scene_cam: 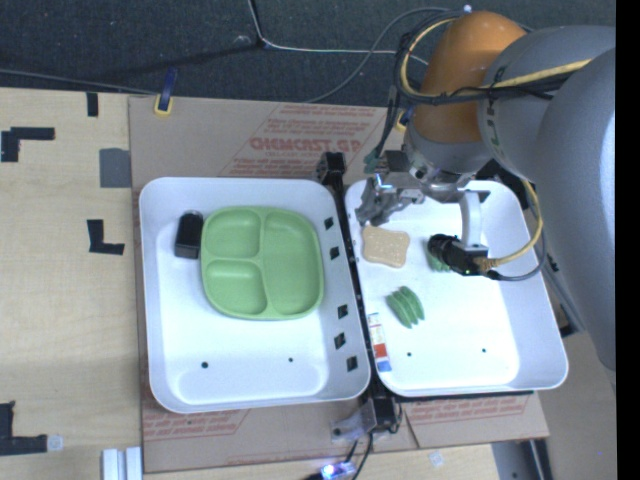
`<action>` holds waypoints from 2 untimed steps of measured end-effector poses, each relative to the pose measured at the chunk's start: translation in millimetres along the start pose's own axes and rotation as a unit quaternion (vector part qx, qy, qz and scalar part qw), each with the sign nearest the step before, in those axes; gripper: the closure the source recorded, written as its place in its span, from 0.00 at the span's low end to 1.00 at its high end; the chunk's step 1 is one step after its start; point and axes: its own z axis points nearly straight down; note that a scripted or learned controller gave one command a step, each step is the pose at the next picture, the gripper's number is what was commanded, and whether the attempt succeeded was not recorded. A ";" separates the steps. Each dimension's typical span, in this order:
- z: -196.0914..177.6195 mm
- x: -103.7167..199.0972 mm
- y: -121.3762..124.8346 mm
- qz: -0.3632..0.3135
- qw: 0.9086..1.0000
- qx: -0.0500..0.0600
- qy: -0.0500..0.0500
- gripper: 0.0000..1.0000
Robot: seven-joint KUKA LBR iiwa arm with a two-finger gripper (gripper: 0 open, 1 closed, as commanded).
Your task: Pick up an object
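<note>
Hovering over the right white bin, the gripper sits just above the tan rectangular sponge-like block, finger state indeterminable; approach step, descent and closure presumably next.

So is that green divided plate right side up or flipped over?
Right side up. The green plate lies flat in the left bin, its three hollow compartments facing up, with nothing in them.

arm cut off at right
</note>
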 end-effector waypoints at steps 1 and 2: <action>-10.7 53.3 7.1 0.000 1.000 0.000 0.000 1.00; -15.8 109.5 28.0 0.000 1.000 0.000 0.000 1.00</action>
